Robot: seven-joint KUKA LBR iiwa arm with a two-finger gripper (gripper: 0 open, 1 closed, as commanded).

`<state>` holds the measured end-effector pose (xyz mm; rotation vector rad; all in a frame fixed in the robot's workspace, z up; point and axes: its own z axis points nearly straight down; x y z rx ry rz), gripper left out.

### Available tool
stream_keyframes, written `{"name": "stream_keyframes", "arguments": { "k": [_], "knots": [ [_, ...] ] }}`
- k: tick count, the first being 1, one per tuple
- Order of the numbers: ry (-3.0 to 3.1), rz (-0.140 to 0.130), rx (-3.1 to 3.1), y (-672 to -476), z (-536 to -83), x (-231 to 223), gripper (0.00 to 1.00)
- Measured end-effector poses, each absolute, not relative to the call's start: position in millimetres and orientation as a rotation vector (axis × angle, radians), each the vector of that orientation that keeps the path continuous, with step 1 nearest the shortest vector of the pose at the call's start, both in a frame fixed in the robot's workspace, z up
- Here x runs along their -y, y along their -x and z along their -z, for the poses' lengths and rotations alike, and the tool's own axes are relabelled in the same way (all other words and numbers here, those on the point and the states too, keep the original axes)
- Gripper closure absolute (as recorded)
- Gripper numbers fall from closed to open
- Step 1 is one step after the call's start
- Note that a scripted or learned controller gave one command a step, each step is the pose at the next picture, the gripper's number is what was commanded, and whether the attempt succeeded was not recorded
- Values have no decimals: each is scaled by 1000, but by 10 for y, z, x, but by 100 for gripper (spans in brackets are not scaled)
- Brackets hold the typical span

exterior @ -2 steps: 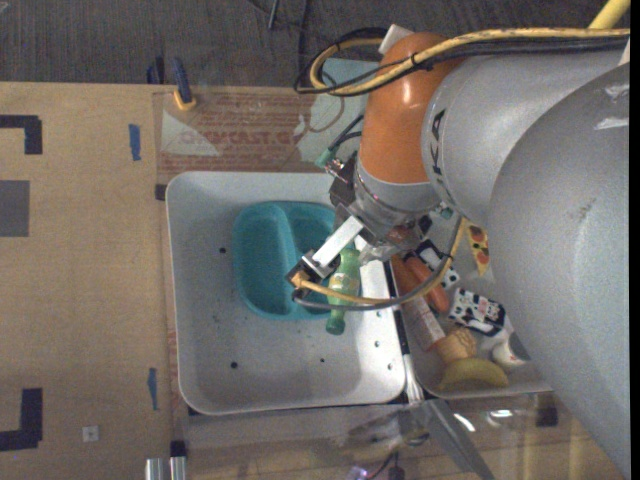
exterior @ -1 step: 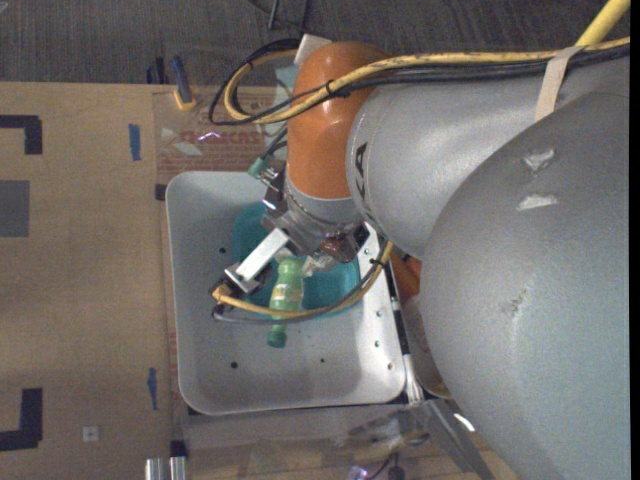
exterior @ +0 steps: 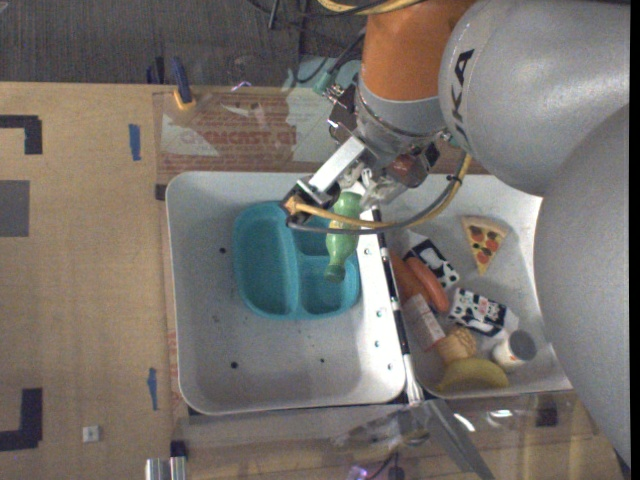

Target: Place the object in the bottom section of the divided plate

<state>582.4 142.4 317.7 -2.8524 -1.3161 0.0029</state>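
A blue divided plate (exterior: 268, 268) lies in the left bin (exterior: 200, 318), with one large section on its left and smaller sections on its right. My gripper (exterior: 335, 206) hangs over the plate's upper right edge, shut on the top of a green bottle-shaped toy (exterior: 338, 248). The toy hangs down at a slight slant. Its lower end is over a small right-hand section of the plate; whether it touches the plate I cannot tell. The grey arm with its orange band reaches in from the upper right.
The right bin (exterior: 520, 208) holds several toys: a pizza slice (exterior: 486, 240), a red sausage (exterior: 427, 284), two black-and-white pieces (exterior: 478, 311), a white cup (exterior: 517, 348) and a yellow-green fruit (exterior: 476, 374). A ridge (exterior: 385, 308) separates the bins.
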Motion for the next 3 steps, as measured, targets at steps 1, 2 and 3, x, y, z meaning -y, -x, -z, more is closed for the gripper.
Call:
{"name": "stream_keyframes", "arguments": {
  "k": [1, 2, 3],
  "knots": [
    [2956, 1, 1064, -5309, -3537, -1907, 100],
    [2979, -9, 995, -5598, -3197, -1569, 100],
    [2977, -10, 1000, -5602, -3291, -1579, 100]
  ]
}}
